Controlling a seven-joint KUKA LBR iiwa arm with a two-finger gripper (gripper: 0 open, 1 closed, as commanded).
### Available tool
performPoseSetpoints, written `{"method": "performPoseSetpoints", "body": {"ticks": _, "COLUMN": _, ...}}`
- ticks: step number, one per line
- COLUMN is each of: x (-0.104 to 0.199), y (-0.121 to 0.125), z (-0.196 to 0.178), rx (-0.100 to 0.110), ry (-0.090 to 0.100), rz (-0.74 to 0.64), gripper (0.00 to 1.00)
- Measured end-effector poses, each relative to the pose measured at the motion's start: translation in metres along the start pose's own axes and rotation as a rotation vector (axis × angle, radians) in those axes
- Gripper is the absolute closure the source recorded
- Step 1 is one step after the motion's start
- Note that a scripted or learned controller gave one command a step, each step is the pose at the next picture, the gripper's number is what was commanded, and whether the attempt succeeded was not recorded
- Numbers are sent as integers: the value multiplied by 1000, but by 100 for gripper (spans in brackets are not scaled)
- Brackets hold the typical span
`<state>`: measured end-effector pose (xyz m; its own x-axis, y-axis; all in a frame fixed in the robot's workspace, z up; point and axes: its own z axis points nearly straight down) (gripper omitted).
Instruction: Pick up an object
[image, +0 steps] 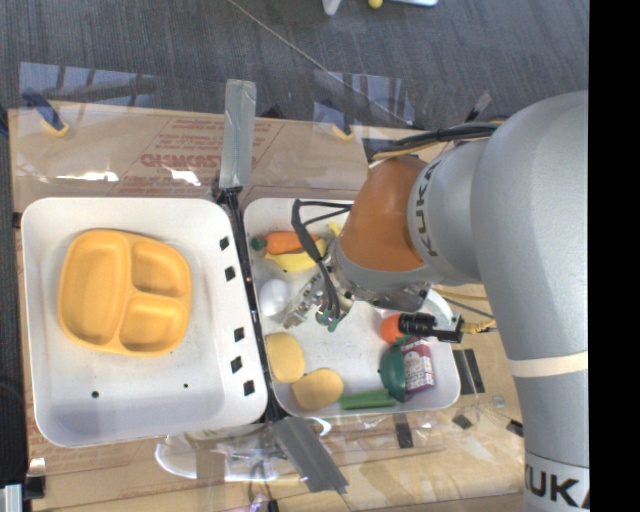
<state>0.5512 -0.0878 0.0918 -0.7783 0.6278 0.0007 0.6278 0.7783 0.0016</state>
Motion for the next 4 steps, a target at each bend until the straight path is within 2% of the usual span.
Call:
{"method": "performPoseSetpoints", "body": {"ticks": 1, "x": 9, "y": 77, "z": -145, "rx": -7, "ry": -12, "rz": -111, "gripper": 100}}
{"method": "performPoseSetpoints", "body": {"ticks": 2, "x": -57, "y": 64, "z": -233, "rx": -1, "ry": -7, "rz": 57, "gripper": 100}}
{"method": "performPoseSetpoints", "body": {"ticks": 3, "x": -81, "y": -15, "z": -260, "rx": 2, "ry": -5, "rz": 152, "gripper": 100}}
{"method": "performPoseSetpoints", "body": {"ticks": 4, "x": -72, "y": 40, "z": -202, "rx": 5, "ry": 3, "rz": 253, "gripper": 100}}
